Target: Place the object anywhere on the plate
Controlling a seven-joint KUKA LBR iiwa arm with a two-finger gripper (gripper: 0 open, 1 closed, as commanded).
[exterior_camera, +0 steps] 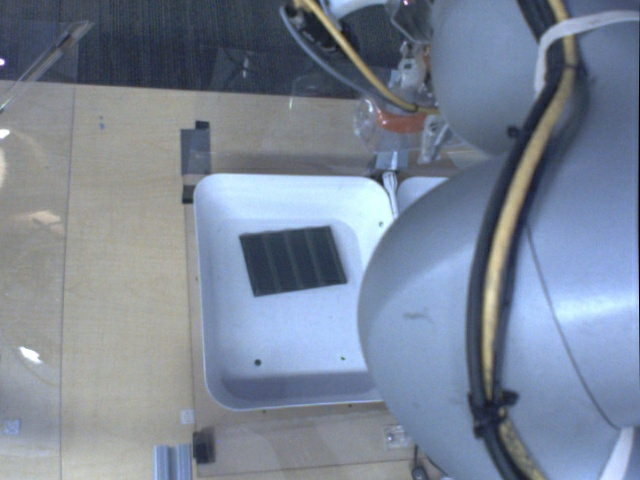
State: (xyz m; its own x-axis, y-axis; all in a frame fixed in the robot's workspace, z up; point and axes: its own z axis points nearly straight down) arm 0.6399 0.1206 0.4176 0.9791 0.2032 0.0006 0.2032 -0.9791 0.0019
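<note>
A dark grey ribbed rectangular slab (293,260) lies flat in the left white bin (225,368), toward its back half. The arm's big grey body (520,298) covers almost all of the right bin, leaving a small corner (415,186) showing. The wrist's orange band (402,123) is at the back, above the seam between the two bins. Just under it sits my gripper (405,148), partly masked by cables and the arm. It stands behind and to the right of the slab, apart from it. I see nothing held.
Yellow and black cables (340,43) loop out from the wrist over the bench's back edge. Black clamps (200,148) hold the left bin at its back left corner and front edge. Bare wooden bench (100,268) stretches to the left.
</note>
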